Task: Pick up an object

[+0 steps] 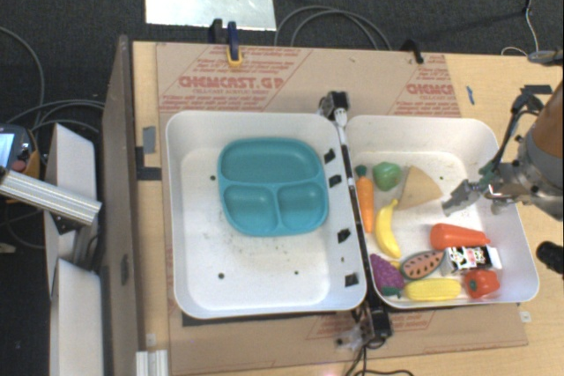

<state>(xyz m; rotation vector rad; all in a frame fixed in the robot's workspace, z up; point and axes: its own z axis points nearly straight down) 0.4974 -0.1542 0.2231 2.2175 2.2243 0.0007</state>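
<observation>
Plastic toy food crowds right bin: one banana, one carrot, one corn cob. Teal three-compartment tray alone in left bin. Hand over right bin; finger state: cannot tell.

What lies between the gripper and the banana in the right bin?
In the camera view, the tan wedge lies between the gripper and the banana; the rest of that stretch is bare white bin floor.
</observation>
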